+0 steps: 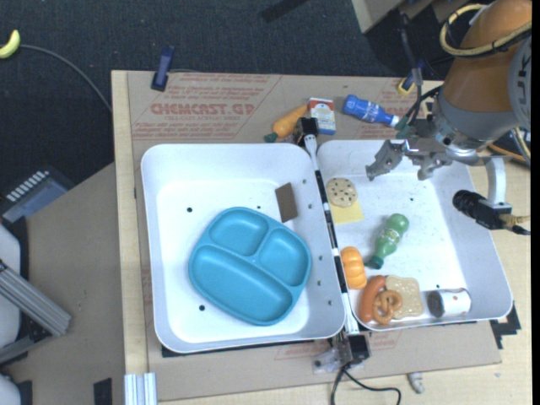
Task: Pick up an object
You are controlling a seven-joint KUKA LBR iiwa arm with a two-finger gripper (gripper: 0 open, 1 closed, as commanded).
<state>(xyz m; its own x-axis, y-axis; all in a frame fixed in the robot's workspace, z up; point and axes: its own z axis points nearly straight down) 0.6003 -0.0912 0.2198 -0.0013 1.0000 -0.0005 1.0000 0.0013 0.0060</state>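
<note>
Nearest us, at the lower edge of the right bin, we see a pretzel on a slice of toast, with a white cylinder just to the right. Up and left of them lie a small orange pumpkin and a green bottle, then a yellow square and a cookie. Our end effector hovers over the upper part of this bin, its fingers spread wide with nothing between them. In the left bin a blue divided plate sits below a brown block. On the tabletop beyond lie a blue bottle and a small carton.
</note>
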